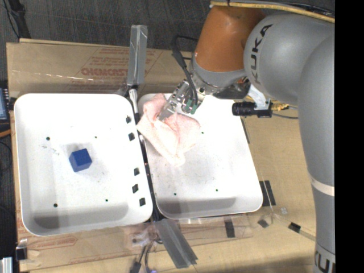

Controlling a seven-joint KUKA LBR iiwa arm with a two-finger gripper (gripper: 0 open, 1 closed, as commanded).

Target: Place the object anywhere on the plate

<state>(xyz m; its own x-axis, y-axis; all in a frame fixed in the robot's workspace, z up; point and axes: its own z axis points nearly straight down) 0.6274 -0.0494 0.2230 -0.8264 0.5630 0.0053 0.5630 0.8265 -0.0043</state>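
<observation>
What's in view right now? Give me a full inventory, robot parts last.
Shallow white plastic bins: two, white, side by side on the bench; left bin, right bin.
Small blue cube: one, blue, in the left bin, left of its centre.
Crumpled pale pink cloth: one, pink-white, upper left of the right bin.
Flat brown cardboard sheet: one, brown, behind the bins.
Grey arm with orange band: one, reaching in from the right.
Two-finger gripper: one, metallic, at the cloth's top edge.

Dark carpeted floor (pixel 85 4) beyond the bench | flattened cardboard sheet (pixel 74 67) with red print lining the benchtop | black tape strips (pixel 267 192) on bare tan surface | even overhead light
</observation>
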